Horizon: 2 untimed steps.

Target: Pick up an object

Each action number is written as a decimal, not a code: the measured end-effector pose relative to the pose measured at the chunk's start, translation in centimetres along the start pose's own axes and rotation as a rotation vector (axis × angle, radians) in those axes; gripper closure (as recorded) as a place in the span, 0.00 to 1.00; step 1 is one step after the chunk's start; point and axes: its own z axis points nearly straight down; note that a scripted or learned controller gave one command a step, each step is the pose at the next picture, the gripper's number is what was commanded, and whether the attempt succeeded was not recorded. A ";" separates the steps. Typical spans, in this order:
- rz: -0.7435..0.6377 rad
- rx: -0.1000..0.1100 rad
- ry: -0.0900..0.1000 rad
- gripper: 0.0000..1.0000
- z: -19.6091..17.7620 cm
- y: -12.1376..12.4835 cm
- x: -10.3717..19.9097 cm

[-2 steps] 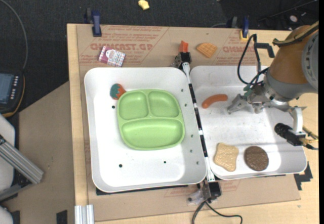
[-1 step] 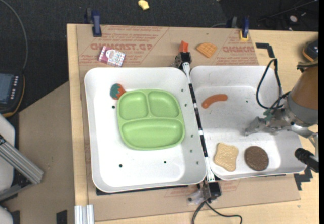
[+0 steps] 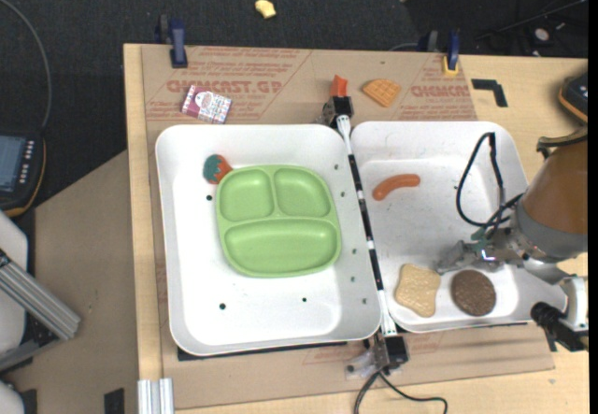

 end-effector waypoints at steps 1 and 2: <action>-0.005 -0.018 -0.010 0.00 -0.3 12.7 -3.0; -0.009 -0.016 -0.004 0.00 -10.7 13.9 5.4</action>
